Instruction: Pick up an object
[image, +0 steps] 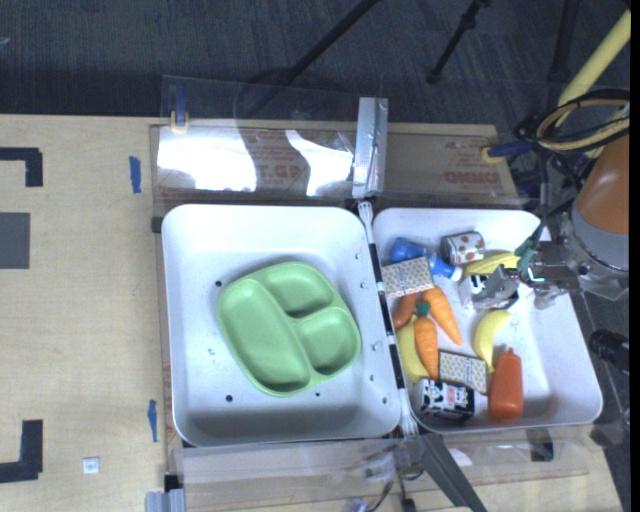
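The right white bin (572, 335) holds several small items. Among them are two orange carrots (444, 312), a yellow banana (487, 335), a red bottle (506, 383), a small can (462, 246), a blue object (405, 249), a patterned packet (407, 275) and a black-and-white carton (446, 397). My gripper (497, 287) reaches in from the right and hangs over the bin's upper middle. It is just below a second yellow banana (495, 263) and above the first one. Nothing can be seen in its grasp.
The left white bin (200, 250) holds a green divided plate (290, 325). A clear plastic wall (260, 150) and a metal post (370, 145) stand behind the bins. Cables (585, 115) and the arm's orange band (610, 205) lie at the right.
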